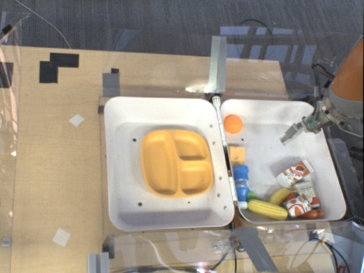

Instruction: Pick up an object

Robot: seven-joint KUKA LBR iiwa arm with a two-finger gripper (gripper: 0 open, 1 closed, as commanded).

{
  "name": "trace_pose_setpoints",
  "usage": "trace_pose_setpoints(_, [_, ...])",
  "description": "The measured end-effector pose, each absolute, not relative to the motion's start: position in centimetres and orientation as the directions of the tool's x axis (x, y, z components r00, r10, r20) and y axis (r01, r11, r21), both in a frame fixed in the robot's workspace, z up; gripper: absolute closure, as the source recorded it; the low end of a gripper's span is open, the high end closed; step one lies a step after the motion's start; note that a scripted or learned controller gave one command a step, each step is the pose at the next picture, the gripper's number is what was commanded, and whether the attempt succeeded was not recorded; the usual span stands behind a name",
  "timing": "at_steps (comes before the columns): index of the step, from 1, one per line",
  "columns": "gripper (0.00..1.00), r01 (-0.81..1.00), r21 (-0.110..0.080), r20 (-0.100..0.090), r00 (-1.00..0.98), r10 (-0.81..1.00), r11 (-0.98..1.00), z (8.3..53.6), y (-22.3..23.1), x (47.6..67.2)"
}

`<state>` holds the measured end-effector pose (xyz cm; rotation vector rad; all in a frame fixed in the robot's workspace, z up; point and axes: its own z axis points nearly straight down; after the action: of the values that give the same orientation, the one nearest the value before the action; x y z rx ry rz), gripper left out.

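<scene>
The arm enters from the right, its gripper [296,131] poised over bare floor in the upper part of the right bin [267,108]. Whether the jaws are wide or narrow cannot be told. Candidate objects lie apart from the jaws: the ball [232,123] to the left, the carton [294,174] and corn [267,209] below. The tray [176,162] occupies the left bin [122,152].

Wooden bench [57,169], dark carpet [142,16]

Orange ball [232,123], corn cob [266,209], blue bottle [241,181] in right bin [273,110].
</scene>
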<state>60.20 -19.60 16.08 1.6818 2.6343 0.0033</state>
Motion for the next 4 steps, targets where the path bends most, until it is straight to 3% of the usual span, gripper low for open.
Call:
trace_pose_setpoints(1, [0.0,0.985,0.005,-0.002,-0.172,0.985,0.172,9.0,-20.4,60.6])
trace_pose_setpoints(2, [0.0,0.995,0.009,-0.001,0.102,0.995,-0.102,8.8,-18.3,57.3])
trace_pose_setpoints(3, [1.0,0.995,0.019,-0.003,0.094,0.996,-0.094,10.2,-18.3,57.6])
trace_pose_setpoints(4, [0.0,0.996,0.017,-0.003,0.093,0.996,-0.093,10.1,-18.3,57.6])
